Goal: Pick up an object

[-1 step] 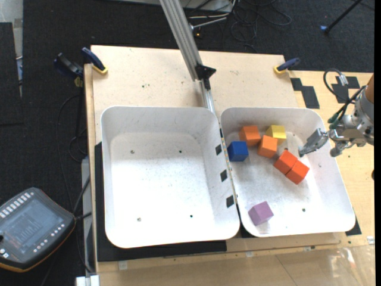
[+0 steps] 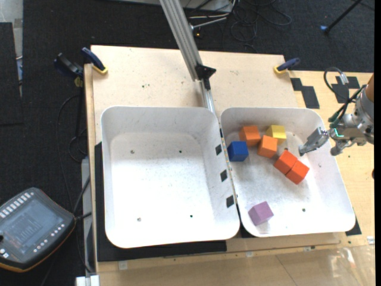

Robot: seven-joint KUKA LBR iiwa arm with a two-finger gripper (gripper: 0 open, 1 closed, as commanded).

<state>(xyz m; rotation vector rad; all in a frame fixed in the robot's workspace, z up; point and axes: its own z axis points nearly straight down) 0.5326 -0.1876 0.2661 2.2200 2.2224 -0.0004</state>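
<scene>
Presently unstarted | grey two-finger gripper: over the right shallow white plastic bin, fingers spread, pinching nothing | candidate: long orange block just beside fingertips, on the bin floor | remaining: descend, close, lift.

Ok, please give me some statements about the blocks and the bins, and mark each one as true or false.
1. All the blocks lie in the right bin. True.
2. The purple block touches the blue block. False: it lies alone, nearer the bin's front edge.
3. The hand holds the yellow block. False: nothing is between its fingers, and that block lies in the bin.
4. The hand is over the right bin, near its right rim. True.
5. The blue block is the block nearest the left bin. True.
</scene>
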